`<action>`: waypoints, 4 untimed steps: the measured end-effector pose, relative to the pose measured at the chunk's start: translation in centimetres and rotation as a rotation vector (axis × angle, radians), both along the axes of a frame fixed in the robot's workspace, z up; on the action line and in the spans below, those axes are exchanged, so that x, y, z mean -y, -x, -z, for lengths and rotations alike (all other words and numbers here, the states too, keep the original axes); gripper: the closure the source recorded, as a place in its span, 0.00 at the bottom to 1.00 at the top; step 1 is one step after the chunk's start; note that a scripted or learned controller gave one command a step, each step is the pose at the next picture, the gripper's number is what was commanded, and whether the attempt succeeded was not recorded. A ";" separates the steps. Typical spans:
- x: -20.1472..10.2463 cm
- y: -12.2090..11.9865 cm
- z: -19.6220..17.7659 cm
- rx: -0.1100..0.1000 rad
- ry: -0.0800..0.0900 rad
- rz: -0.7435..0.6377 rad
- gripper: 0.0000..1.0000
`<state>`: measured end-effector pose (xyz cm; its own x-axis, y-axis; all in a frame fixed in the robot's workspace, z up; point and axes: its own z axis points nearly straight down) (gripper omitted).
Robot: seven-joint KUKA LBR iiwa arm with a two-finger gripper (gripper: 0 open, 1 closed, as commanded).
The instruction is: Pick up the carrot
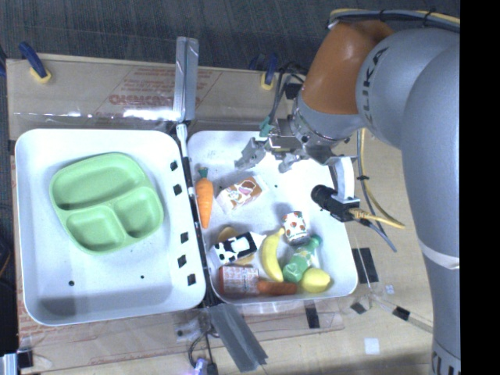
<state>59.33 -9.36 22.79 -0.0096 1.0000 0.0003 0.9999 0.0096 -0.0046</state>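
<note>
My gripper (269,153), fingers spread and holding nothing, hovers at the right bin's far end. The carrot (204,199) lies left and nearer, long axis running far-to-near.

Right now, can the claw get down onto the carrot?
Probably yes. The carrot lies uncovered along the right bin's left wall, apart from the other toys. The claw hovers nearby; that wall may crowd one finger.

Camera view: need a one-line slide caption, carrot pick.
Arm's open tool hovers over the right bin, above and right of the carrot lying by its left wall; green tray in left bin.
</note>
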 end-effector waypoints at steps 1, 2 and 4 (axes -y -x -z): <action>-0.5 -3.7 10.3 0.009 0.002 0.005 0.00; -0.1 1.4 11.9 0.048 0.007 0.056 0.00; 0.2 -0.4 12.0 0.038 0.008 0.029 0.00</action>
<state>59.71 -9.53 10.79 0.0193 0.9998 -0.0071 0.9993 -0.0190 0.0334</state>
